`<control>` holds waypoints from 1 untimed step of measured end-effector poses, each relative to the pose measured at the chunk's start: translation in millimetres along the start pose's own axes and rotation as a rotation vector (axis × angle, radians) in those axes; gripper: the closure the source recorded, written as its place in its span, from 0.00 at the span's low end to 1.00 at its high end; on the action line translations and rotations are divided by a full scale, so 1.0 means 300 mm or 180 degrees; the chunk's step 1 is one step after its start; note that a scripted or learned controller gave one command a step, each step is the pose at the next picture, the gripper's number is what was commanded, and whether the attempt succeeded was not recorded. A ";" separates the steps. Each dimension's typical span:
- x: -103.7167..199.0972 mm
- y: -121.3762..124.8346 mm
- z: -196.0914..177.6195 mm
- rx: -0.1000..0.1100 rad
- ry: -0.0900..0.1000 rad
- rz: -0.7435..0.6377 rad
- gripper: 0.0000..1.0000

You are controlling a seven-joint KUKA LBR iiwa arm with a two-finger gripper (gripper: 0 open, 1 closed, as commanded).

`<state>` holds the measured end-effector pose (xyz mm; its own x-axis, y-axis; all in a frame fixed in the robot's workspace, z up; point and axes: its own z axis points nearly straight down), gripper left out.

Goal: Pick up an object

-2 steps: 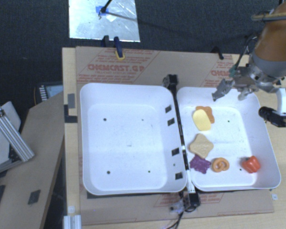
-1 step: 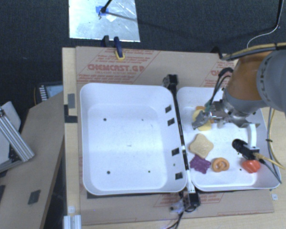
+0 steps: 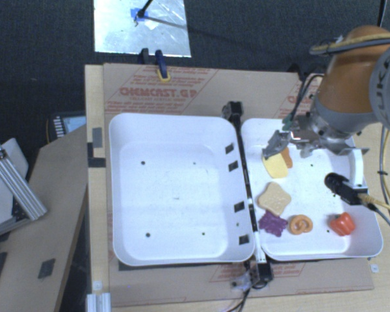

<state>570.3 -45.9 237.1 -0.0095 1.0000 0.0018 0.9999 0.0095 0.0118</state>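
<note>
My gripper (image 3: 289, 147) hangs over the back left part of the right bin (image 3: 370, 239), below the grey and orange arm. Right under it lies a small orange piece (image 3: 286, 158), touching a yellow wedge (image 3: 275, 167); whether the gripper touches either is unclear. Nearer the front lie a tan toast slice (image 3: 274, 199), a purple piece (image 3: 272, 223), an orange swirl (image 3: 301, 225) and a red pepper (image 3: 342, 223).
The left bin (image 3: 175, 194) stands beside the right one, with a black divider strip (image 3: 242, 174) between them. A black part with a cable (image 3: 341, 186) reaches over the right bin's right side. Cardboard lies under both bins.
</note>
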 end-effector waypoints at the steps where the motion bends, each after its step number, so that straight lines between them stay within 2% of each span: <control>1: -0.263 -0.286 0.025 0.0044 -0.0007 0.0052 0.00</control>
<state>485.3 -125.7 228.6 0.0068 1.0000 -0.0003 1.0000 -0.0068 -0.0020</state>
